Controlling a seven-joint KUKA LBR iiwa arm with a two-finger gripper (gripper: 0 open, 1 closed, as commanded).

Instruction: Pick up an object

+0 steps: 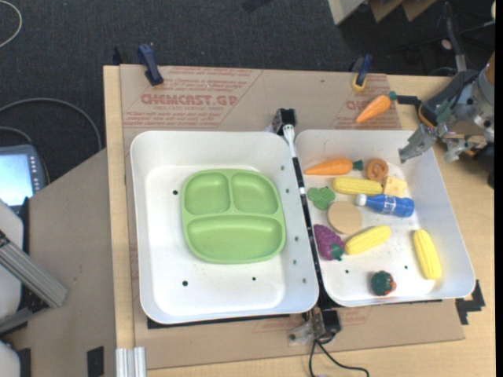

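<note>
Gripper point(414, 149) poised over the far right edge of the right bin point(452, 234), fingers together in a narrow point, nothing between them. No single target marked out; nearest pieces lying toward the bin's middle from the claw: brown coiled pastry point(377, 168), just beside it an orange carrot point(329, 166) with long axis running left to right along the far side, tip toward the divider. Second carrot point(374, 107) outside the bin, on the cardboard beyond its far edge, tilted, thick end up toward the right.

Inside the right bin, further: corn cob point(357, 185) lying left to right just near of the carrot; blue bottle point(389, 205) beside it, white cap pointing left; pale yellow wedge point(395, 186) between bottle and pastry; green leafy piece point(321, 198) by the left wall; tan flat disc point(344, 217) at the centre; purple eggplant point(327, 242) touching a second corn cob point(367, 240), that cob slanting up to the right; third corn cob point(427, 254) near the right wall, long axis running near to far; dark red and green piece point(383, 283) by the near edge.

Left bin point(153, 218) holding a green divided plate point(233, 215), three compartments, two small at the far side, one long at the near side.
</note>
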